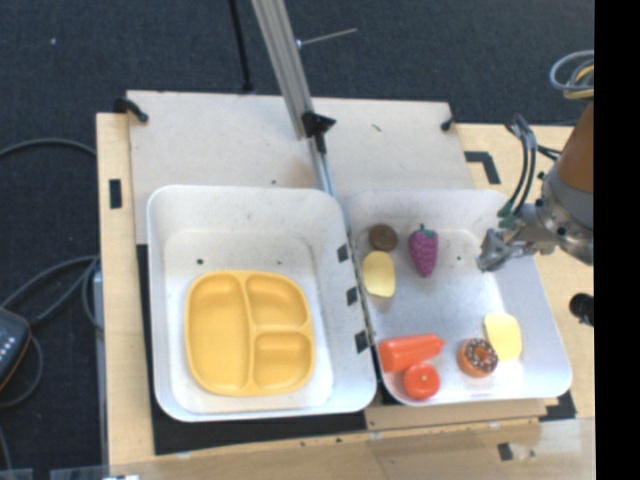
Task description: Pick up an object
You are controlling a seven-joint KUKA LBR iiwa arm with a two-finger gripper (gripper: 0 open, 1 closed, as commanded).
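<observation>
The right bin (520,298) holds the toys that could be picked up. A purple bunch of grapes (425,250) lies near its far wall, with a small brown ball (382,237) just to the left of the grapes and a pale yellow piece (379,274) below the ball, by the bin's left wall. Along the near wall lie an orange carrot (410,348), a red tomato (421,381) touching it, a donut (478,357) and a yellow piece (503,335) beside the donut. The hand (492,254) hovers over the bin's right part, right of the grapes and apart from them; nothing sits between its fingers, and I cannot tell how they stand. The left bin (170,218) holds a yellow divided plate (250,330). Both bins rest on the table (400,128).
</observation>
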